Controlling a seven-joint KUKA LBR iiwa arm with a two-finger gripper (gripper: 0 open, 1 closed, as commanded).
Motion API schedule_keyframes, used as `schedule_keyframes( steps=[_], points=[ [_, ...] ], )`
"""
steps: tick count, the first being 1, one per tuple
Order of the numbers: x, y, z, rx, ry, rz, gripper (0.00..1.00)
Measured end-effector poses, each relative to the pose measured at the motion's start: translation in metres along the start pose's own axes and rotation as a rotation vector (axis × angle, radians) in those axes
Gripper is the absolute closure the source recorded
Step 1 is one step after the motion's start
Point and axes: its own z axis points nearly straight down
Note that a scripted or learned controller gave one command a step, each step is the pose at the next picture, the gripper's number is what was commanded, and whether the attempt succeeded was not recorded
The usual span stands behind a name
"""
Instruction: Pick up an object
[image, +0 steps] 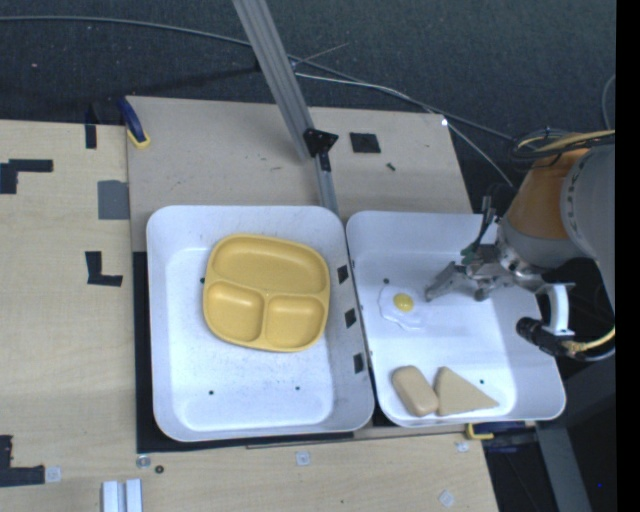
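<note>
A toy fried egg (402, 305), white with a yellow yolk, lies in the middle of the right bin (520, 350). Along that bin's front wall rest a tan bread roll (413, 390) and a tan wedge-shaped slice (463, 392), side by side. My gripper (442, 286) hangs low over the right bin, just right of the egg and angled toward it. Nothing shows in its grasp. The grey arm with its orange band (545, 200) reaches in from the right.
A yellow divided plate (266, 292) sits in the left bin (180, 380), toward its back. A grey pole (290, 90) slants up from the bench behind the two bins. Black cables (555, 340) loop beside the wrist at the right bin's edge.
</note>
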Motion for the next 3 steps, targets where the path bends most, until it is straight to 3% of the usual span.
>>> schedule_keyframes(
  steps=[1,3],
  points=[
    [-0.001,0.001,-0.011,-0.006,-0.004,-0.001,1.0],
    [-0.012,0.002,-0.121,-0.004,0.0,0.0,1.0]
  ],
)
